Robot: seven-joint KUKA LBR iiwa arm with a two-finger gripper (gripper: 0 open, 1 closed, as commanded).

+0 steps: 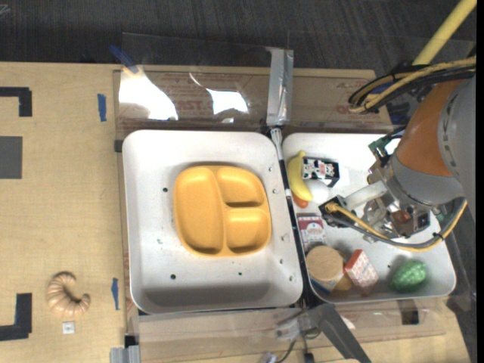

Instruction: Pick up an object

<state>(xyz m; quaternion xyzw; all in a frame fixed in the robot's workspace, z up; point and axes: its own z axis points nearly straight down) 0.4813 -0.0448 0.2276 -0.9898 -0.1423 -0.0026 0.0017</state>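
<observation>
The end effector (389, 219) hangs low over the right bin (355, 151), and its underside is hidden by the wrist, so I cannot tell whether it is open or closed, and nothing can be seen held in it. The likely picks lie close around it: a green knobbly ball (409, 275) just below it in the view, a red-and-white box (361, 269) below and to its left, and a tan round tub (325, 265) touching that box on the far side. A small printed packet (311, 228) lies to its left, with a banana (299, 181) and a black-and-white carton (321, 171) further up and left. The main risk, as I judge it, is crowding. A descent between the box and the ball could land on neither or nudge both. The ball may roll away under a closing grip. The box leans on the tub, so it could tip or drag its neighbour.
</observation>
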